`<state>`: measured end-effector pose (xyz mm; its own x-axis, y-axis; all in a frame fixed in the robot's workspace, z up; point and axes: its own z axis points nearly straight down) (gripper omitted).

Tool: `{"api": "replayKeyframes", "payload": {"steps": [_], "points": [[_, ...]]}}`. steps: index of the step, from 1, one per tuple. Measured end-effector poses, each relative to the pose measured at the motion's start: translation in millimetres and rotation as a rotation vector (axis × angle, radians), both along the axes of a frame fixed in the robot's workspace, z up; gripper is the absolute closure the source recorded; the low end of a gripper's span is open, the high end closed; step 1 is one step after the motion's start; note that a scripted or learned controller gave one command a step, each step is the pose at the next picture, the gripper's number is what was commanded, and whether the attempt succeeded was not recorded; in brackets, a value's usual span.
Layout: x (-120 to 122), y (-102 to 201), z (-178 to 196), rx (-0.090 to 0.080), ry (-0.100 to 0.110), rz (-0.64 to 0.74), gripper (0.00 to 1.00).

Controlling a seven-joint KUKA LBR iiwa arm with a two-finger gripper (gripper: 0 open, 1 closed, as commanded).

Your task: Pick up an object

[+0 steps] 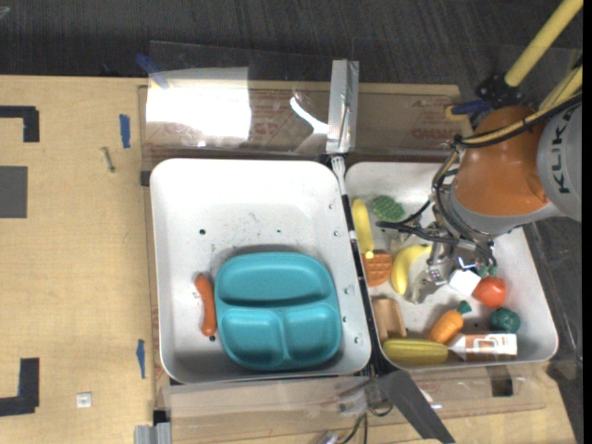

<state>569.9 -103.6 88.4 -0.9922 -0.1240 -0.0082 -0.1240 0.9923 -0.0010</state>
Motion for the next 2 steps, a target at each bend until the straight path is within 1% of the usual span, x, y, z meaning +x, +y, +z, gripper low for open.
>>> {"api": "replayKeyframes", "payload": {"steps": [1, 2], "points": [[37.6, 6.9, 0.1, -0.001, 0.018, -0.143, 0.0], [37.6, 7.0, 0.1, -0.001, 0.018, -0.143, 0.0]]}}
